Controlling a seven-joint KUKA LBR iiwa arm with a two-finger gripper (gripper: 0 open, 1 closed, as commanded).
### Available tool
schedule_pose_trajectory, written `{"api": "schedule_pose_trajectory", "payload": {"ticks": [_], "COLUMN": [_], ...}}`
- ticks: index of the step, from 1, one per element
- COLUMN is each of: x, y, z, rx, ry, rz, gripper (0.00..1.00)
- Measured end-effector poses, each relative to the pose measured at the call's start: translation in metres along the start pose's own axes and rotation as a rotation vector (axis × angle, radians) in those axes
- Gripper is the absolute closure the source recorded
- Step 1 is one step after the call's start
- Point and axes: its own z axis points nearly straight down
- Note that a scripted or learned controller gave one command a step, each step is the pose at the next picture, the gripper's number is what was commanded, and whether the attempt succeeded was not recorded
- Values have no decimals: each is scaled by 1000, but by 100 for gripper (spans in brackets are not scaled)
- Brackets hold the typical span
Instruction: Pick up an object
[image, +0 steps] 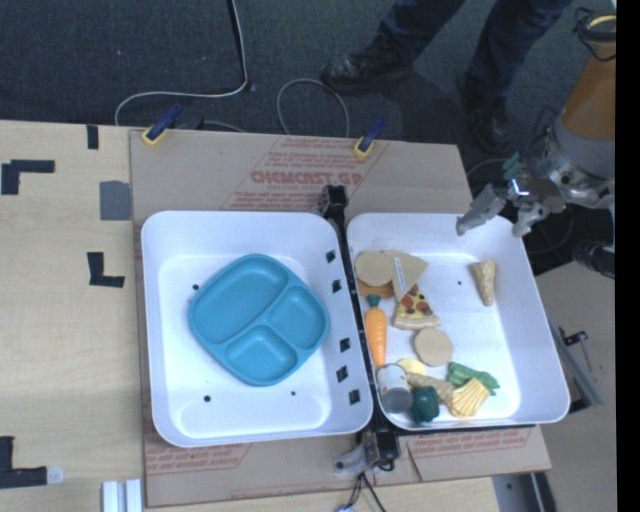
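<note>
My gripper (497, 213) hangs over the far right corner of the right bin (530, 300), fingers spread open with nothing between them. Below it in that bin lie toy foods: a tan wedge (485, 281) by the right wall, a round tan disc (376, 268), a pizza slice (414, 306), an orange carrot (376, 335), a second beige disc (433, 347), a corn piece with green leaves (468, 391), a dark green item (425, 404) and a small can (392, 382). The nearest to the gripper is the tan wedge.
The left bin (170, 300) holds a blue divided plate (260, 318). A black divider with clips (343, 300) runs between the bins. Cardboard lies under both bins, clamped at the back. A person's legs stand beyond the bench at the top.
</note>
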Motion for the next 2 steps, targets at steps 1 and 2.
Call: {"api": "schedule_pose_trajectory", "payload": {"ticks": [1, 2], "x": [32, 32], "y": [1, -22], "z": [150, 198], "rx": [13, -6], "ry": [4, -2], "rz": [-2, -1], "gripper": [0, 0]}}
